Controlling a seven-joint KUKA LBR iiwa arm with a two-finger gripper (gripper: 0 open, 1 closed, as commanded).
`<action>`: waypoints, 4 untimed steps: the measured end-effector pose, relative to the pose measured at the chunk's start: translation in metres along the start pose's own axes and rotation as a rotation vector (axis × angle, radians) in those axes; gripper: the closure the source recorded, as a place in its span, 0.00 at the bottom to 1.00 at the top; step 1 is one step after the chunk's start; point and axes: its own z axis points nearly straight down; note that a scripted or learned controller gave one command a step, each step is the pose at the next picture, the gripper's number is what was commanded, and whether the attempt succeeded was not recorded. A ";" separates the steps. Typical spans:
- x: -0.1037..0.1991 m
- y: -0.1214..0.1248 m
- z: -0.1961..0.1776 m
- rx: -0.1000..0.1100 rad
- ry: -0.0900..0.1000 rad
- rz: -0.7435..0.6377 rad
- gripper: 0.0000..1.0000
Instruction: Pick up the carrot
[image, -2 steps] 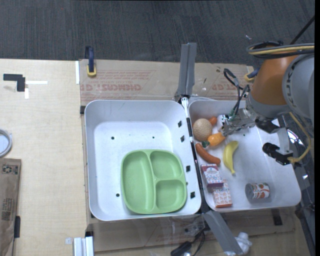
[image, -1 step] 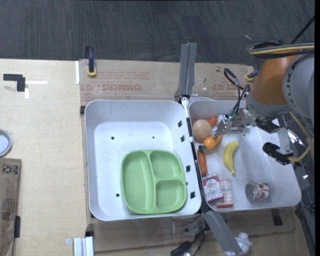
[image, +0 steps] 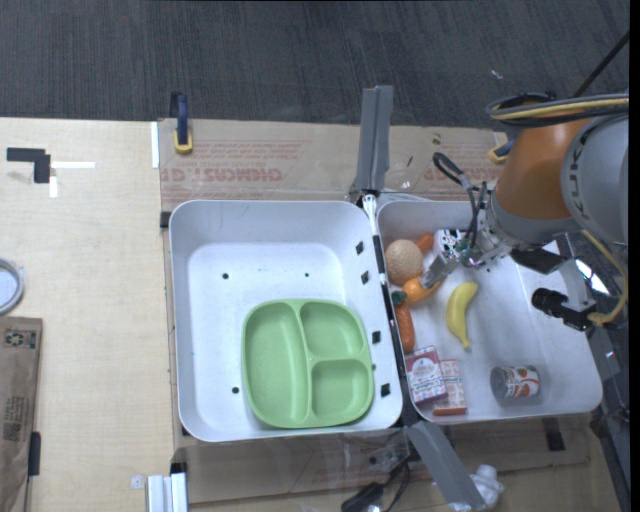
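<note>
Grey and orange, the arm (image: 560, 160) reaches into the right bin (image: 540, 400) from the right, and its gripper (image: 440, 270) hangs low over the pile at that bin's left wall. The left bin (image: 200, 330) holds a green divided plate (image: 308, 362). The banana (image: 460, 312) lies just beside the gripper. The carrot (image: 404, 328) lies along the left wall, below the round beige thing (image: 404, 260) (perhaps a potato). I judge this as the approach step; nothing is seen pinched, and whether the fingers are spread I cannot tell. Next, the gripper must move toward the carrot and descend on it.

2 bins (image: 190, 330) – 1 plate (image: 306, 362), 1 banana (image: 460, 311), 1 can (image: 515, 382), perhaps 1 carrot (image: 404, 327).
</note>
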 end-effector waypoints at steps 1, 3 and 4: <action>0.028 0.042 -0.088 0.018 0.016 0.108 0.00; 0.016 -0.016 -0.008 0.017 0.014 0.126 1.00; 0.028 0.034 -0.088 0.019 0.015 0.190 1.00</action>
